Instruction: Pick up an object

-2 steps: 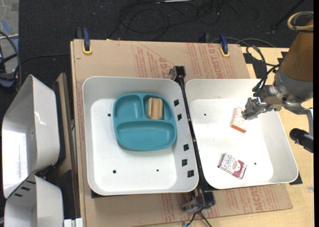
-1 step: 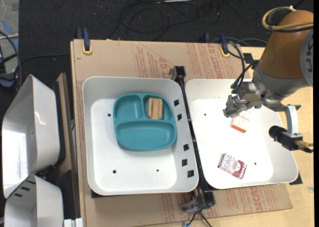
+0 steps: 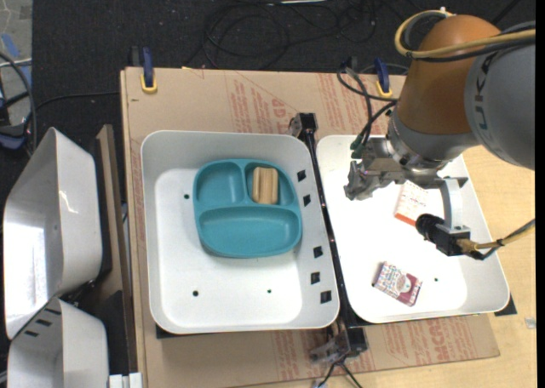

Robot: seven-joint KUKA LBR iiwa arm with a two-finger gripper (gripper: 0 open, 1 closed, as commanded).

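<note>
My gripper hangs over the upper left part of the right bin, under the grey arm with its orange band. Just to its right, a white card with an orange edge lies on the bin floor, partly covered by the wrist. A small pink and maroon packet rests flat toward the front of the same bin, well apart from the gripper. In the left bin a teal divided plate holds a tan block in its upper right compartment.
The two bins meet along a black divider strip close to the gripper's left. Both stand on a brown board. Empty white tubs stand off the bench at the far left.
</note>
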